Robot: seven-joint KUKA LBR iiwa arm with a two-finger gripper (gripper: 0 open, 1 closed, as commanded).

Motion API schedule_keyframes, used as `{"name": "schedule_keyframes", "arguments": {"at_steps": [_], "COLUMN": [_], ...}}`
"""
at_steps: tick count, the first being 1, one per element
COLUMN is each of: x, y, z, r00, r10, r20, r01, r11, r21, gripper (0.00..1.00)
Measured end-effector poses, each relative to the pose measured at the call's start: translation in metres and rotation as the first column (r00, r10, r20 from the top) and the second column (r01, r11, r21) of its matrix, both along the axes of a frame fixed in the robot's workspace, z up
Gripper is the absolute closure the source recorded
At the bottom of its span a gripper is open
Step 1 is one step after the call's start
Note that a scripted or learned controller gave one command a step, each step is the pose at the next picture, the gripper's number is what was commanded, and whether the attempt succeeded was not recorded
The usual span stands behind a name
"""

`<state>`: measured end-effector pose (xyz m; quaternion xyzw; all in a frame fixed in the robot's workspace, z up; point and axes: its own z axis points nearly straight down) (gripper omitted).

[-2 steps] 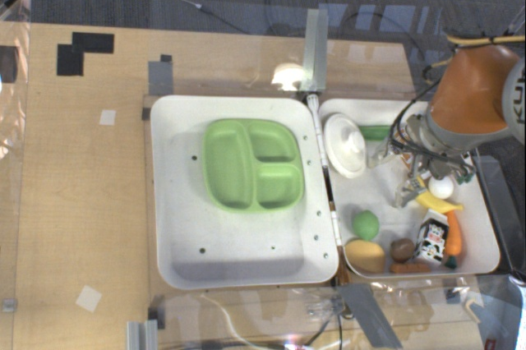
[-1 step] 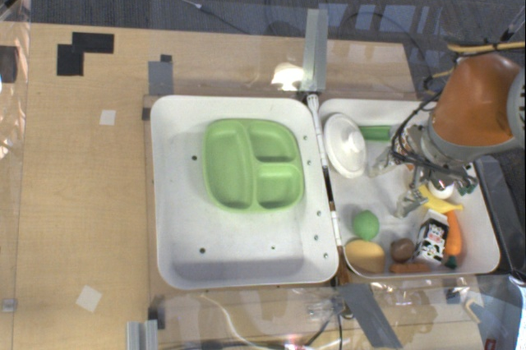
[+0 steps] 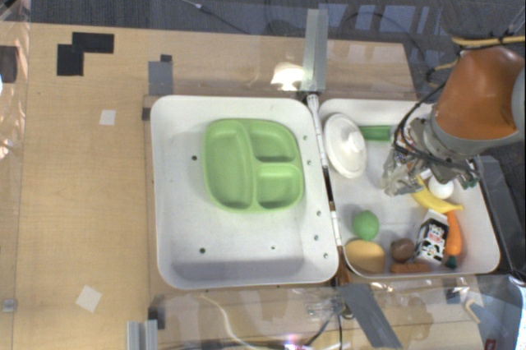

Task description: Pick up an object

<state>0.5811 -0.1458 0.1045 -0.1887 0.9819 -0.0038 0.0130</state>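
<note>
The gripper (image 3: 404, 176) hangs low in the right bin (image 3: 490, 258); how it is set cannot be told. A banana (image 3: 436, 201) lies just beside it toward the bin's near edge, long axis crossing the bin, egg (image 3: 443, 188) touching.

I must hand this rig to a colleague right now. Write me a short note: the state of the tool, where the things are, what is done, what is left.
Tool: low in the right bin, above its middle. Whether it grips anything cannot be told.
Right bin: white lid at the left wall, green stick behind it, banana, white egg, green ball, potato, small carton, carrot.
Left bin: green divided tray.
Done: the arm has reached the right bin.
Left: lift one object clear.
</note>
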Motion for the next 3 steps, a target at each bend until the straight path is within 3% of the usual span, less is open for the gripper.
{"name": "schedule_keyframes", "arguments": {"at_steps": [1, 2, 3], "x": [-0.004, -0.006, -0.003], "y": [-0.015, -0.059, -0.059], "z": [0.195, 0.021, 0.025], "r00": [0.991, 0.986, 0.986], "r10": [-0.137, 0.166, 0.167], "r20": [-0.003, -0.027, -0.019], "r01": [0.137, -0.166, -0.167], "r11": [0.991, 0.986, 0.986], "r21": [0.001, 0.005, 0.001], "gripper": [1.00, 1.00, 0.00]}}
